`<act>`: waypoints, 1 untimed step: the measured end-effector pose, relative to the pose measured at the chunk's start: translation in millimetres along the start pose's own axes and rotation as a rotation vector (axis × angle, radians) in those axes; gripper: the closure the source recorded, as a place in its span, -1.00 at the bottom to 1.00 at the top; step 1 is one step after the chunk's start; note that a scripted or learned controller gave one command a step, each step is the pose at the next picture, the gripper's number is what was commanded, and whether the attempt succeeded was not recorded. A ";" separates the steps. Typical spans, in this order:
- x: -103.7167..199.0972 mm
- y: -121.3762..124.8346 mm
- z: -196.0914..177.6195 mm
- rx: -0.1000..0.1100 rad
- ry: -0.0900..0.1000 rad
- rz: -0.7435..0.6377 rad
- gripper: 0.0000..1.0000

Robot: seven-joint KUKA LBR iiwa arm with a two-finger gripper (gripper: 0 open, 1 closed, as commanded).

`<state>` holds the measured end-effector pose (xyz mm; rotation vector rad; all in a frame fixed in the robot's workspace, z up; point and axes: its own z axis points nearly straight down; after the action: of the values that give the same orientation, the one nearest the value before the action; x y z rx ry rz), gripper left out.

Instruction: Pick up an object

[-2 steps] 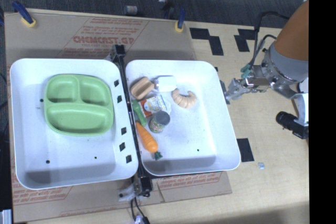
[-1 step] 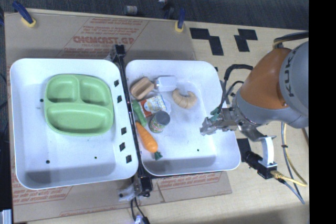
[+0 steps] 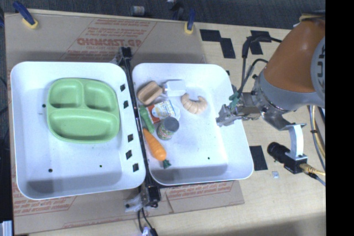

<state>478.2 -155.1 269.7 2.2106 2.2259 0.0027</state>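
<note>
The right bin [image 3: 213, 152] holds a croissant [image 3: 194, 103], a bread roll [image 3: 148, 92], a small can [image 3: 167, 127], a carrot [image 3: 155, 145], a green vegetable [image 3: 145, 118] and a white packet [image 3: 175, 87]. My gripper [image 3: 228, 114] hovers at the bin's right rim, right of the croissant. I see nothing between its fingers.
The left bin [image 3: 27, 168] holds a green divided plate [image 3: 83, 109]. Black clips run along the divider [image 3: 131, 119] between the bins. The orange-banded arm [image 3: 293, 72] reaches in from the right above the bench, with cables beside it.
</note>
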 end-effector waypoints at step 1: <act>22.0 -1.5 64.1 0.006 0.002 0.001 1.00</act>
<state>476.8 -133.3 205.6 2.2156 2.2293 -0.0013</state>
